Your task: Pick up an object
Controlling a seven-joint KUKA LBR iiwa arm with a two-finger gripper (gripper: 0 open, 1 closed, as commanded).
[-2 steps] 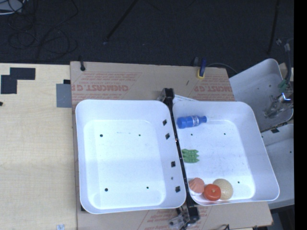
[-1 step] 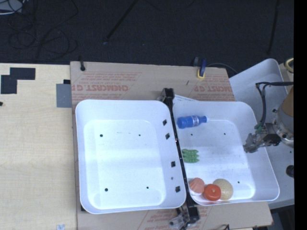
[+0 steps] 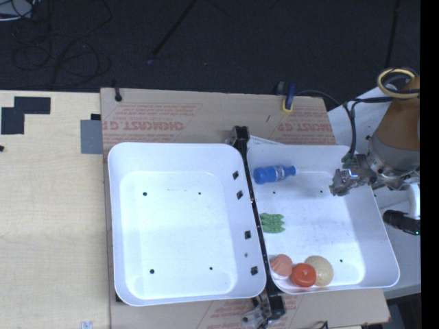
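Observation:
The right bin (image 3: 374, 242) holds a blue bottle (image 3: 274, 174) lying on its side near the far wall. A small green object (image 3: 271, 223) lies near the divider. At the bin's near edge sit a pink piece (image 3: 280, 264), a red round object (image 3: 303, 275) and a beige round object (image 3: 320, 269), close together. My gripper (image 3: 341, 183) hangs at the bin's far right side, well to the right of the bottle, with nothing seen between its fingers.
The left bin (image 3: 123, 184) stands beside the right one, with a black divider (image 3: 250, 204) between them. Cardboard (image 3: 171, 118) lies under both bins. Cables and arm hardware (image 3: 398, 156) crowd the right edge.

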